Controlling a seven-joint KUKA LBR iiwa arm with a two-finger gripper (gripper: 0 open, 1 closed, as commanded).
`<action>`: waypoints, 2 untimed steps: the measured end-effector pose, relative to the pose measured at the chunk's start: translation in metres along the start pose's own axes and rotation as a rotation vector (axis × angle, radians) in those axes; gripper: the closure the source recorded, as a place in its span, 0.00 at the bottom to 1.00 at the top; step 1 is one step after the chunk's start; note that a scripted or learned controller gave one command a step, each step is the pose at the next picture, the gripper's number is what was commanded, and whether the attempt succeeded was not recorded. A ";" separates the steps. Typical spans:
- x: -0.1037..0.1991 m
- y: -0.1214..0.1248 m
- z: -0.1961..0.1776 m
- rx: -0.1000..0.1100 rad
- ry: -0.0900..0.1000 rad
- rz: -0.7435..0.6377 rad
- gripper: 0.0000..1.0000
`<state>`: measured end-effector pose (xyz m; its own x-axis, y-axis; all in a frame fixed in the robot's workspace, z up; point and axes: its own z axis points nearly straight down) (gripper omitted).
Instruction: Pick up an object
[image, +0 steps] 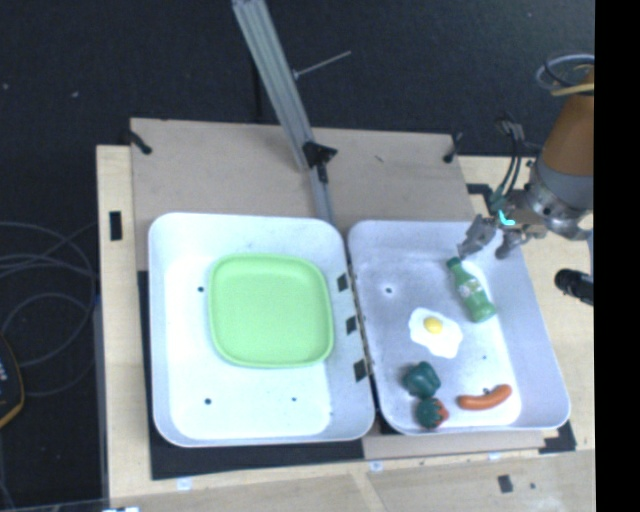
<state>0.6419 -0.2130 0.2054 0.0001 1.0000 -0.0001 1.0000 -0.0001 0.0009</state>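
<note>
My gripper hangs over the far right corner of the right bin, its two fingers spread open with nothing between them. Just below it lies a green bottle, tilted, a short gap from the fingertips. A fried egg lies near the bin's middle. Near the front are a green pepper, a smaller green and red item and a red sausage.
The left bin holds a light green square plate. A grey metal pole slants up from between the bins at the back. Cables lie on the floor at the left.
</note>
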 end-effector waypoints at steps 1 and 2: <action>0.000 0.000 0.000 0.000 0.000 0.000 0.00; 0.004 0.008 0.053 0.005 0.000 0.000 0.00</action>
<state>0.6500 -0.2087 0.1520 -0.0001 1.0000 0.0002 1.0000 0.0001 -0.0036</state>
